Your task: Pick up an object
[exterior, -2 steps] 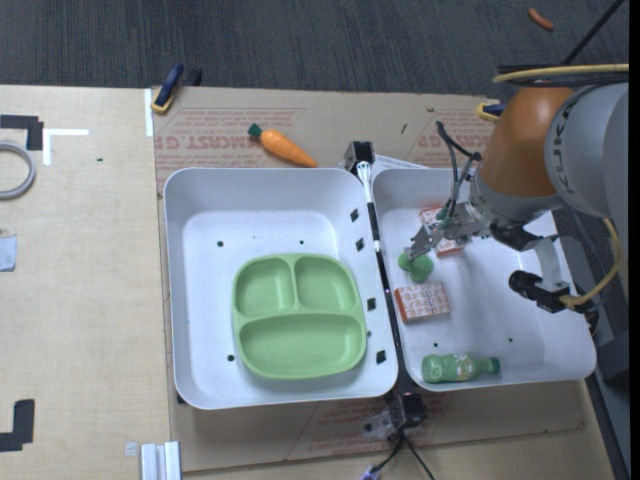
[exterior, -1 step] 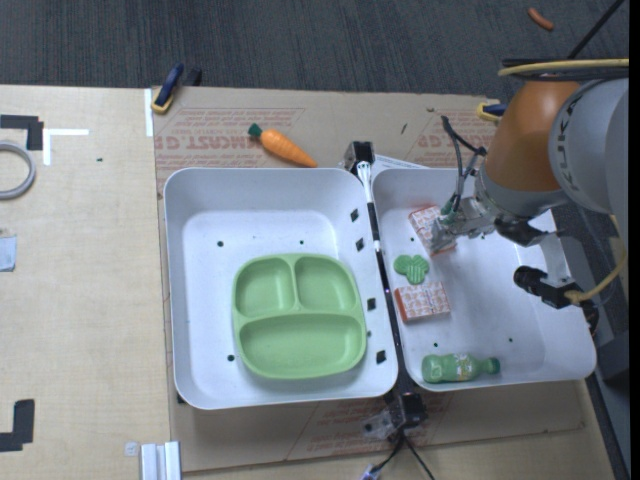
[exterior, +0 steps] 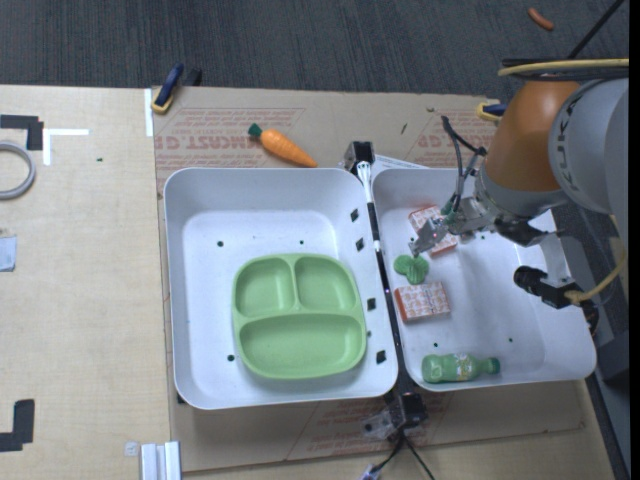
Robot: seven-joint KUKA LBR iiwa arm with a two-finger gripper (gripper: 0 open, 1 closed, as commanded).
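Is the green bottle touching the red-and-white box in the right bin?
Apart. The camera view shows bare white bin floor between the green bottle and the red-and-white box.

A toy carrot [exterior: 284, 146] lies behind the bins [exterior: 200, 218].

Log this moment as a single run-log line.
phase: reaching | claw: low in right bin, above small green object | grasp: none seen | left bin: green divided plate

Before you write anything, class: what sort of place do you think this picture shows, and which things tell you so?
Probably a robotics lab test bench. A grey robot arm reaches over two white bins, and toy items such as a green tray and a carrot serve as practice objects.
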